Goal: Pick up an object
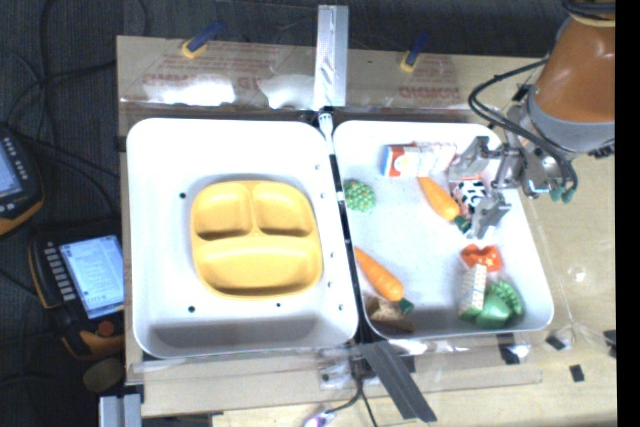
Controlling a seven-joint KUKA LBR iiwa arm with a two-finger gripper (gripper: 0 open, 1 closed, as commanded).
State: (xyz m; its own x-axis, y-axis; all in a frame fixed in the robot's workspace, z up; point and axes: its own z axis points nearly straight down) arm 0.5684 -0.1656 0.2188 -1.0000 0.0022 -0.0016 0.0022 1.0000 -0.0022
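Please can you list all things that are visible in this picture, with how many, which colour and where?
shallow white plastic bins: 2, white, side by side on the bench
yellow divided plastic tray: 1, yellow, in the left bin
orange toy carrots: 2, orange, right bin, one near the front left, one near the end effector
small green round toy: 1, green, right bin, by the divider
red and white box: 1, right bin, back
green leafy toy: 1, green, right bin, front right corner
end effector: 1, grey and black, low over the right bin
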